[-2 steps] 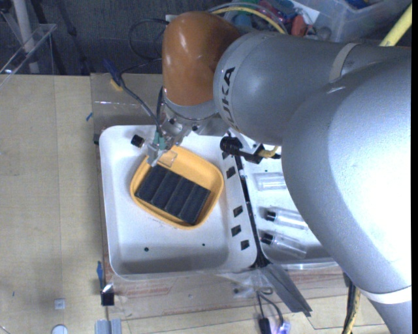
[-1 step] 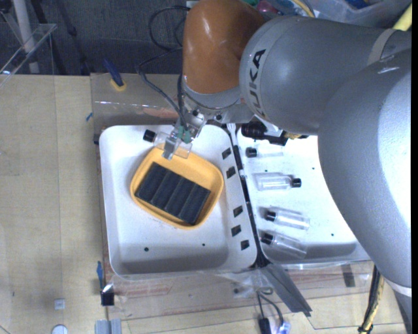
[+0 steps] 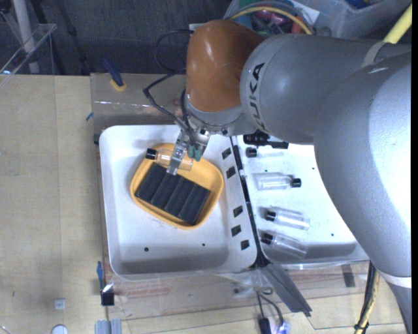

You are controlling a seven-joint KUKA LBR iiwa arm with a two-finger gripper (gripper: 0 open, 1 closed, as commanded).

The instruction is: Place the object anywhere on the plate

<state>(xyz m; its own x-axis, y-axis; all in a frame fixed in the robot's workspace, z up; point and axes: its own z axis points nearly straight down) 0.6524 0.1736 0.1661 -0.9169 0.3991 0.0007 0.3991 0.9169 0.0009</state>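
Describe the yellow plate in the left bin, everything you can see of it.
The yellow plate is rounded-square, shallow, with a raised rim, plastic by its look. A black ribbed panel covers its floor. It lies flat in the left bin, turned at a slant. A small black-capped bottle lies across its upper rim, beside the gripper.

Our pale wooden bench (image 3: 46,196) before a dark backdrop (image 3: 98,32).
We see the bench top spread wide to the left, evenly lit, and near-black shadow behind it. A clear plastic panel (image 3: 29,42) stands at the far left corner, a blue clip (image 3: 117,81) sits near the back edge, and coloured cables (image 3: 274,16) bunch at the top.
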